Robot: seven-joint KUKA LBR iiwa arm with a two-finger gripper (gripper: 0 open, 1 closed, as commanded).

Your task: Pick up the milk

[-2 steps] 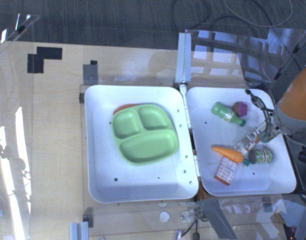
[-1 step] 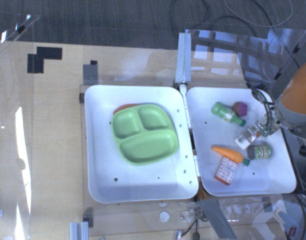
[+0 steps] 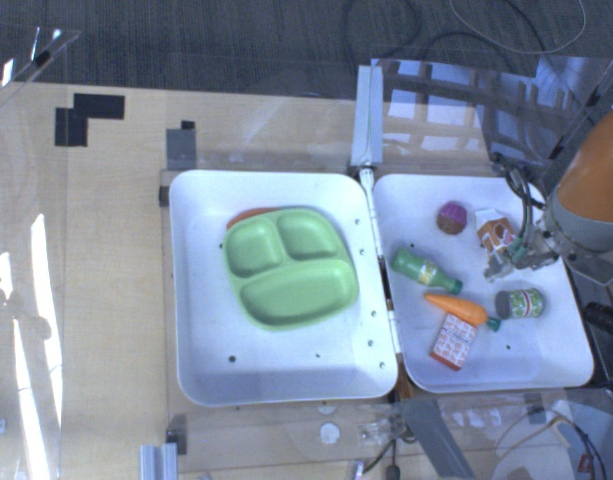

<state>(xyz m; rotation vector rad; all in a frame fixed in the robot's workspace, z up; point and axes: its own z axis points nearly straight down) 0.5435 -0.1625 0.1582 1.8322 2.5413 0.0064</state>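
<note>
Small boxy milk carton (image 3: 495,234) sits in right bin (image 3: 416,363), beside round purple fruit (image 3: 451,218). Metal hand (image 3: 513,258) hovers touching-close at carton's lower edge; grip cannot be told. Glossy green divided tray (image 3: 289,268) fills left bin.

Green divided tray (image 3: 289,267) in left bin (image 3: 201,363); carrot (image 3: 455,308), bottle (image 3: 425,269) right.

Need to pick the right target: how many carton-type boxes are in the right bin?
2. A small milk carton lies near the right bin's far right side, by the gripper; a red-and-white carton lies near its front edge.
</note>
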